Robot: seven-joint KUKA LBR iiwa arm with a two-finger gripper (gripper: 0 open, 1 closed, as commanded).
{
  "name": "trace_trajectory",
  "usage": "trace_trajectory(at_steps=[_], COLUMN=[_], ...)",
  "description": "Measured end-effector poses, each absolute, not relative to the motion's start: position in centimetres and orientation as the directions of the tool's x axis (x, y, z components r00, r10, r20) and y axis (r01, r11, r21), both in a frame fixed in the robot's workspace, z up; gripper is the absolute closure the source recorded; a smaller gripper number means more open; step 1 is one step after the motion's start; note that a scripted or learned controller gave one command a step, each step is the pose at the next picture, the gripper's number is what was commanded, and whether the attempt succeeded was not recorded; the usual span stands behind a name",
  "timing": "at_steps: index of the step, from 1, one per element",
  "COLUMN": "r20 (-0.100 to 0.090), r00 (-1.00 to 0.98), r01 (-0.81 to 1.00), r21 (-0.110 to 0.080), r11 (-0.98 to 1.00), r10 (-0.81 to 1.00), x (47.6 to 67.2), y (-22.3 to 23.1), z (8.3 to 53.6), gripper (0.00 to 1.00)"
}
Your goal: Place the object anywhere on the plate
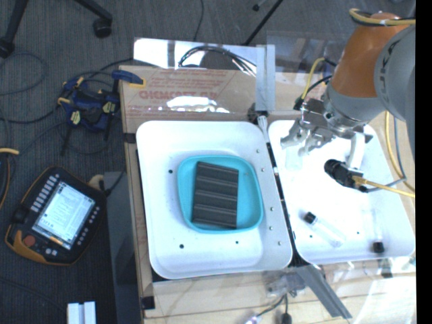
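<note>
Dark grey and ribbed, the block (216, 194) lies flat on the blue plate (253, 201) in the left bin (155, 181). Over the right bin (391, 235) hangs the gripper (304, 140), jaws spread, nothing between them.

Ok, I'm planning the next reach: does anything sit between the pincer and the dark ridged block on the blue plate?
Only the two bins' adjoining rims. The pincer hangs over the right bin, the ridged block lies on the blue plate in the left bin, and nothing else visible stands between them.
</note>
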State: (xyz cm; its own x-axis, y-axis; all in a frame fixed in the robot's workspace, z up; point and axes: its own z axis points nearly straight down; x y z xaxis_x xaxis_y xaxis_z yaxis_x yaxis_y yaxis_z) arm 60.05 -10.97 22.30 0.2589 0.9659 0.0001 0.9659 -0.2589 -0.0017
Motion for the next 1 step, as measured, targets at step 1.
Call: trace_trajectory(at_steps=[1], r20=[0.000], r00=[0.259], r01=[0.966], r21=[-0.002], r11=[-0.259], r10=[0.966], x=[60.06], y=[-10.98], z=[22.30], gripper=[0.00])
